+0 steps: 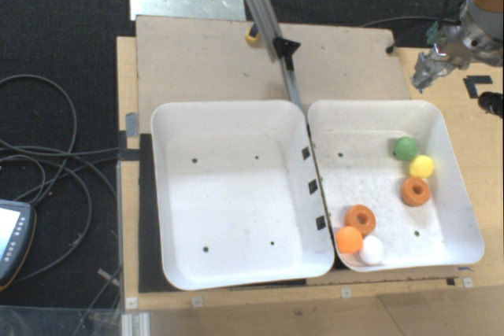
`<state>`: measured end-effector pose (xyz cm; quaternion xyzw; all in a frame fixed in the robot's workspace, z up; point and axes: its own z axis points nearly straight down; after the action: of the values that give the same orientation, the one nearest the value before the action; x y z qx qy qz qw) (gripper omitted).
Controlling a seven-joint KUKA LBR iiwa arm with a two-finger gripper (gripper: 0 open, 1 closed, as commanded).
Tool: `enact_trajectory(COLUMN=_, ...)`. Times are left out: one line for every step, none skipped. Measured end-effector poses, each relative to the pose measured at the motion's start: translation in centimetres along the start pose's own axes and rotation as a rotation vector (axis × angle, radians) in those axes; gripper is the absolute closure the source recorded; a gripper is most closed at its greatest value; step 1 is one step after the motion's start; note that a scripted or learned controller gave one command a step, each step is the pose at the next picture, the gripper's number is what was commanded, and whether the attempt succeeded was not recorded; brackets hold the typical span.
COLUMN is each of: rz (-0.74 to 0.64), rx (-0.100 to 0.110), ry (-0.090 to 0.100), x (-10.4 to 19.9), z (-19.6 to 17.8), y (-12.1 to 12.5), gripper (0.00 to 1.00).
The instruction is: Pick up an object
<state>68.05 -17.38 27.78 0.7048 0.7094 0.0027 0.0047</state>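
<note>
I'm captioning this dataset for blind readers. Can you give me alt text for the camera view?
Six small objects sit in the right white bin: a green ball, a yellow ball, two orange rings, an orange ball and a white ball. The gripper hangs above the bench beyond that bin.

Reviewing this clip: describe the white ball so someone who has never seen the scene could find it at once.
Start at the right bin, the one holding all the small objects. Go to its near left corner, where three things cluster: an orange ring, an orange ball and the white ball. It sits nearest the front rim, touching the orange ball, and is the one white piece there.
</note>
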Motion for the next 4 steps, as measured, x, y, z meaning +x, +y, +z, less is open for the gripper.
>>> enact_trajectory(rz=-0.003, rx=0.009, ry=0.004, x=5.5, z=0.3, y=-2.9, gripper=1.0)
enact_trajectory(rz=-0.004, rx=0.009, ry=0.005, x=10.9, z=0.1, y=-5.2, gripper=1.0)
enact_trajectory(rz=-0.003, rx=0.011, ry=0.006, x=15.9, z=0.0, y=-7.8, gripper=1.0)
enact_trajectory(rz=-0.004, rx=0.011, ry=0.005, x=20.7, z=0.3, y=-9.3, gripper=1.0)
